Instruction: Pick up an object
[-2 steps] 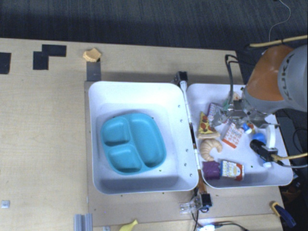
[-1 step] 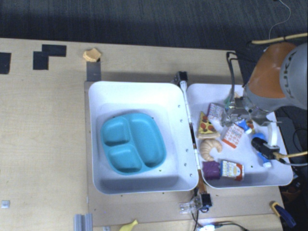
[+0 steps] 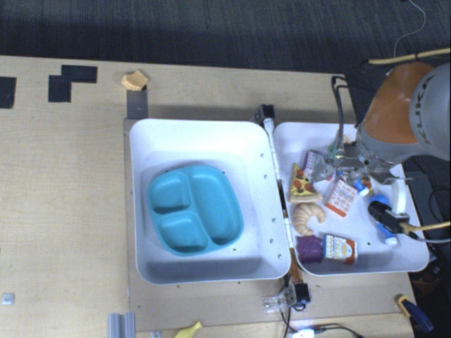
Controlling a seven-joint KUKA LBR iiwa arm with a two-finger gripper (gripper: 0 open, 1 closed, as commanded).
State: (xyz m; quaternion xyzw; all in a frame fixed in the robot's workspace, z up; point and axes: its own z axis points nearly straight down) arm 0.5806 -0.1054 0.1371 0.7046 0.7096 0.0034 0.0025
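My gripper [image 3: 342,162] hangs low over the back of the right bin [image 3: 416,258], just above a red-and-white card [image 3: 341,197]. Left of the card lies a toy pizza slice [image 3: 301,186] with a pinkish packet [image 3: 308,163] behind it. A croissant [image 3: 308,217] sits in front of the pizza slice. At the bin's front edge rest a purple block [image 3: 309,248] and a red-and-white packet [image 3: 340,248]. A small blue item [image 3: 363,186] peeks out beside the card. The gripper's body hides what lies directly under it.
The left bin [image 3: 204,129] holds a blue divided plate [image 3: 194,208]. A tan lump [image 3: 134,81] lies on the wooden bench behind the left bin, with black tape marks [image 3: 70,82] further left. A black clip [image 3: 266,111] stands between the bins at the back.
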